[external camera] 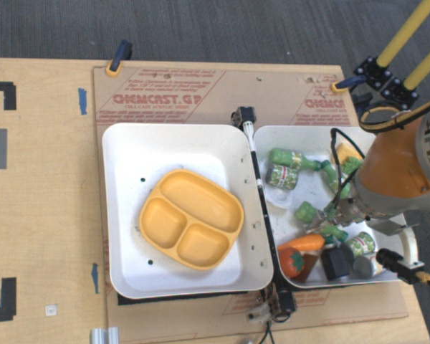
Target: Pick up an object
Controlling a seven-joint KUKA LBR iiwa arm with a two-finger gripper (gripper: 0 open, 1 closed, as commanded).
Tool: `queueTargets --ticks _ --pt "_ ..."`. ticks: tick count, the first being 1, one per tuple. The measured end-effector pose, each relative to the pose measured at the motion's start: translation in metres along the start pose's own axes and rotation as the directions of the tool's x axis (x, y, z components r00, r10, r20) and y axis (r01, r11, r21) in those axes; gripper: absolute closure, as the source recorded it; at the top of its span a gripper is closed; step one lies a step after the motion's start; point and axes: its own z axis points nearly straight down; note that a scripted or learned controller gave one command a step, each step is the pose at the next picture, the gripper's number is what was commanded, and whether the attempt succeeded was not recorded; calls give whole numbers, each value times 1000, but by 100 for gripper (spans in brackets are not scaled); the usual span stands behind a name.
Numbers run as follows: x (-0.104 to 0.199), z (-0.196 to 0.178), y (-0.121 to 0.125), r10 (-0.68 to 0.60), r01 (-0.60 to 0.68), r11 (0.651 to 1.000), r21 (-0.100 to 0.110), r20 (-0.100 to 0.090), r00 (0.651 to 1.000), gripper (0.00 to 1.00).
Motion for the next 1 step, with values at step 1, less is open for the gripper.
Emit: queueTargets --ticks 1 --pt "83 -89 8 65 -65 998 6 -3 998 100"
